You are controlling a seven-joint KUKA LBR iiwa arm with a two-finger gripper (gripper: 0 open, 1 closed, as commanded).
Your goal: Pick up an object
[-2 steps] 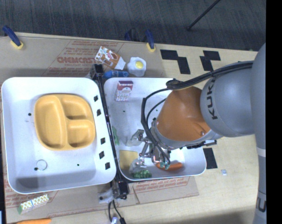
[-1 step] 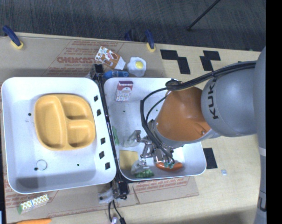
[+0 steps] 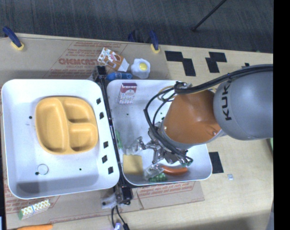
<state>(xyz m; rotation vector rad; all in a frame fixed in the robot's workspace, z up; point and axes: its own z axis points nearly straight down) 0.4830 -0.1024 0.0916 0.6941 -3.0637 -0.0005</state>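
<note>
Hand (image 3: 156, 163) low in right bin (image 3: 135, 128), grip state unclear; "KUKA" on arm (image 3: 245, 104).

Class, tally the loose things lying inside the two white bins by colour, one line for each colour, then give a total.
Yellow: 2, the divided tray and the flat block
Orange: 1, the carrot-like piece
Green: 1, the small green item
Red and white: 1, the packet
Total: 5

Cardboard-topped bench (image 3: 240, 195) bearing white bins (image 3: 20, 128)
</note>
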